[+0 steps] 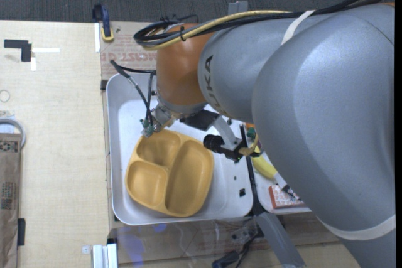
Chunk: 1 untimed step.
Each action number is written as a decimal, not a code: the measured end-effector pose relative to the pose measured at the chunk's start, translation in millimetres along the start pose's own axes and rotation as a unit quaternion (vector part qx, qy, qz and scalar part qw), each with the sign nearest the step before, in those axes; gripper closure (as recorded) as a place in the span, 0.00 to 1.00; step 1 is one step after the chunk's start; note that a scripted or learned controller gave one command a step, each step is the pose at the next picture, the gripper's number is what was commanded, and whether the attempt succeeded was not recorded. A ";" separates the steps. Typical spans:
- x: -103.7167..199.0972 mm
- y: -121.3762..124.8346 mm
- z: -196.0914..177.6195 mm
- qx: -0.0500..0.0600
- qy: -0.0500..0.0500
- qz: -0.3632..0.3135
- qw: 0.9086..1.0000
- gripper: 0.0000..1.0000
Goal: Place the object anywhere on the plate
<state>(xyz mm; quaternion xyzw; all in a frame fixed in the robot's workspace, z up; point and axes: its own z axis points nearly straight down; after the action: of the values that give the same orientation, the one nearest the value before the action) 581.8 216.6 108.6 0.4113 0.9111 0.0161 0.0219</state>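
The plate (169,176) is mustard-yellow plastic with rounded corners, and raised ridges divide it into three compartments: two smaller ones on its left half and a longer one on its right. It lies flat in the left white bin (118,135), directly below the gripper (152,125) in the view, with its upper rim just beside the gripper's tip. All three compartments look bare.

The grey arm (314,103) and its orange band cover most of the gripper, so whether it is open or closed cannot be told. A small greenish bit (148,129) sits at its tip. It is too small to identify, and it is unclear whether it is held.

To the right of the gripper and lower, past the bin wall, a yellow banana (264,167) shows only in part from under the arm. Below the banana, a printed card (286,196) is also cut off by the arm, and its lettering is unreadable.
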 end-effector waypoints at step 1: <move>-36.7 49.2 20.1 0.024 0.013 0.007 1.000 1.00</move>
<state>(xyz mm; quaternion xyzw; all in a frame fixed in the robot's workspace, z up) 643.9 221.9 91.9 0.4179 0.9085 -0.0006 0.0002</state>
